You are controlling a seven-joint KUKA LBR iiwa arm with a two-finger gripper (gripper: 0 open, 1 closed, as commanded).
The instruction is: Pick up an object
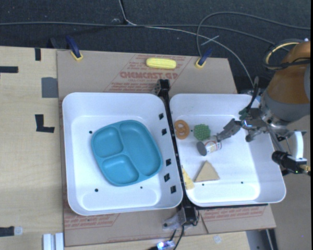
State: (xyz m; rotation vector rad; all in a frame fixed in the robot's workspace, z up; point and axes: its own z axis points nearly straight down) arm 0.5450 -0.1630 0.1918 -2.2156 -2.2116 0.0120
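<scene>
One gripper point(217, 137) — right bin point(250, 191) | touching small jar point(211, 147)

1. White bins: two – left bin point(73, 139), right bin point(250, 176).
2. Blue divided plate point(126, 152): one.
3. Pretzel ring point(181, 129): one.
4. Green round piece point(201, 132): one.
5. Tan wedge point(206, 172): one.
6. Small cylinder point(209, 147): one.
7. Yellow corn point(160, 63) at 12 o'clock: one.
8. Blue-and-yellow clamps: two – point(73, 48), point(204, 58).
</scene>
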